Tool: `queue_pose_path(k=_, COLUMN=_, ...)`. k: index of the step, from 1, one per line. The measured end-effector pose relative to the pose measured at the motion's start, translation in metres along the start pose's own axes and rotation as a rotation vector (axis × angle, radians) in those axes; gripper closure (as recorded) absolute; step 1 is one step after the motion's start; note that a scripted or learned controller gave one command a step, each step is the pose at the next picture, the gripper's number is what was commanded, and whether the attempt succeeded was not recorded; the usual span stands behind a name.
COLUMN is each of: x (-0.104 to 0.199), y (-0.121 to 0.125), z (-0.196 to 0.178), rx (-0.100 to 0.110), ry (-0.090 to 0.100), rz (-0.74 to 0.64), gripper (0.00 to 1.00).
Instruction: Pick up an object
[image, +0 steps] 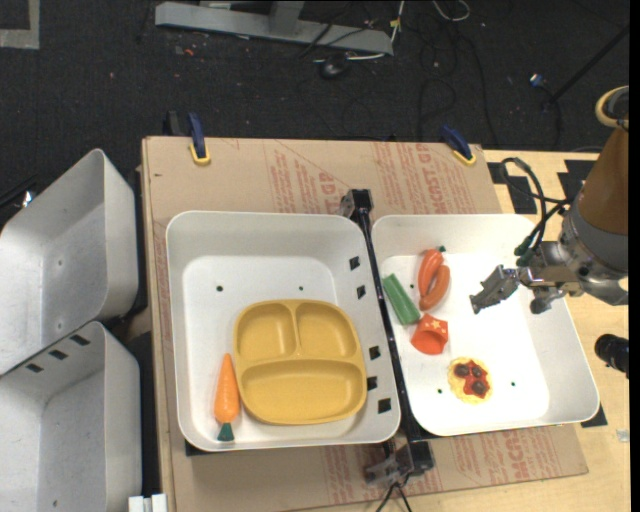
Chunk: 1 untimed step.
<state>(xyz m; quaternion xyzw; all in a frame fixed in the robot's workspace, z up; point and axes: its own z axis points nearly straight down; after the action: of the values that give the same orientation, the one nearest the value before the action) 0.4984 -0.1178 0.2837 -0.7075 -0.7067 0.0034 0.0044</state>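
- The jaws of the gripper (492, 291) are seen spread apart, with nothing between them, above the right bin (560, 400).
- In the left bin (190, 300), a carrot (227, 392) is laid beside a yellow tray (300, 362).
- Near the right bin's left edge, a green piece (402, 298), a sausage (433, 278), a red piece (430, 335) and a small pizza (470, 379) are placed.
- A miss is judged likely: the items are crowded, so one may be nudged aside.
- The arm's upper part is cut off at the right.

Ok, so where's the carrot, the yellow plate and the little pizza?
carrot (227, 391): camera view, middle of its orange body, left bin.
yellow plate (300, 362): camera view, the ridge between its compartments, left bin.
little pizza (470, 379): camera view, its red topping, right bin.
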Motion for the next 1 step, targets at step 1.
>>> queue_pose_path(k=1, x=0.0003, y=0.0016, z=-0.0053, rx=-0.01, ry=-0.001, rz=-0.002, gripper=0.0)
